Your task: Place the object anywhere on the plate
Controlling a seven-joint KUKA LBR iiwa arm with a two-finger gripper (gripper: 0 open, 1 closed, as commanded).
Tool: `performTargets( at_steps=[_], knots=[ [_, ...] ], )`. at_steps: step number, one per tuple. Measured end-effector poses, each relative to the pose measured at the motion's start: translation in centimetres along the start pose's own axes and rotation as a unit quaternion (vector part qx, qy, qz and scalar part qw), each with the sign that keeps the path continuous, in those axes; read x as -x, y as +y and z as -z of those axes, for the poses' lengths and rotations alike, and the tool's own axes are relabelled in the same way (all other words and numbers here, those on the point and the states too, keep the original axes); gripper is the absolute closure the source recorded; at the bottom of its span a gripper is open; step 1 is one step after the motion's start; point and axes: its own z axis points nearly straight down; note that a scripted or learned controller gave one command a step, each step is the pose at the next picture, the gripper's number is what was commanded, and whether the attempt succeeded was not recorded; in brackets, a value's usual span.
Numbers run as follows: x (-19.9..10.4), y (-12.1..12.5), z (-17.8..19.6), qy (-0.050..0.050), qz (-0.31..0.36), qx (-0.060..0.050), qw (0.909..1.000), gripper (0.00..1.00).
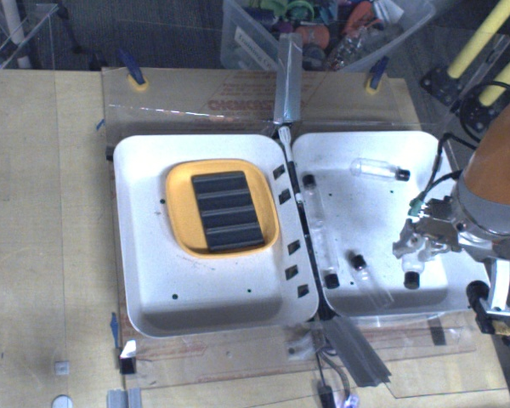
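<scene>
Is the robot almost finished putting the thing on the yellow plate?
Not yet. The yellow plate in the left bin carries only its dark ribbed pad. A clear tube lies in the right bin. The gripper sits low over that bin; whether it holds anything is unclear. Carrying and placing remain.

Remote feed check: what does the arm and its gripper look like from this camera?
The arm is grey with a broad orange band above the wrist. Black cables, one beside a green strand, run along it to a small silvery metal gripper with dark fingertips.
</scene>
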Motion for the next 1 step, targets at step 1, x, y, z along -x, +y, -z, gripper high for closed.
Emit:
performTargets(
  at_steps=[1],
  knots=[
    [0.00, 0.00, 0.00, 0.000, 0.000, 0.000, 1.0000, 0.00]
  ],
)
